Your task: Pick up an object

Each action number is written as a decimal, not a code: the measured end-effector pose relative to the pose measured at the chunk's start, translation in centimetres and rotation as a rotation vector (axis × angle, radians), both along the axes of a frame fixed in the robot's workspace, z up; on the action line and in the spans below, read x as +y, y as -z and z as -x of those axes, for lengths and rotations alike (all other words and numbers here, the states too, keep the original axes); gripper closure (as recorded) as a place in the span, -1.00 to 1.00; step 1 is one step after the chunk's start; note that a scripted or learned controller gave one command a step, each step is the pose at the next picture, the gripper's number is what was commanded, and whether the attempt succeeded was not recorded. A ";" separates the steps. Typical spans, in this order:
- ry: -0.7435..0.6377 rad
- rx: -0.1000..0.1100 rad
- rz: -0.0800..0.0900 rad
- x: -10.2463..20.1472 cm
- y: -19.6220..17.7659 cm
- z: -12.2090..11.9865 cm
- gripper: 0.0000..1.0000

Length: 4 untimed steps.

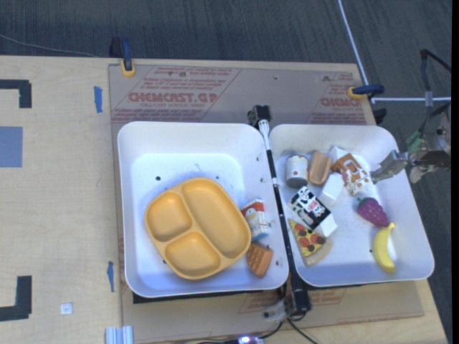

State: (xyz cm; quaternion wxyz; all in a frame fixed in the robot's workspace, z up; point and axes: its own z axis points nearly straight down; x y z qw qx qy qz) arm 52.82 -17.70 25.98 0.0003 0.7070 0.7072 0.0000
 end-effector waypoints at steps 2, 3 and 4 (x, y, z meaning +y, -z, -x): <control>0.001 -0.005 0.002 0.9 15.5 4.5 1.00; -0.002 -0.003 0.000 3.5 5.9 -1.5 1.00; 0.000 0.002 -0.001 8.0 12.2 -3.4 1.00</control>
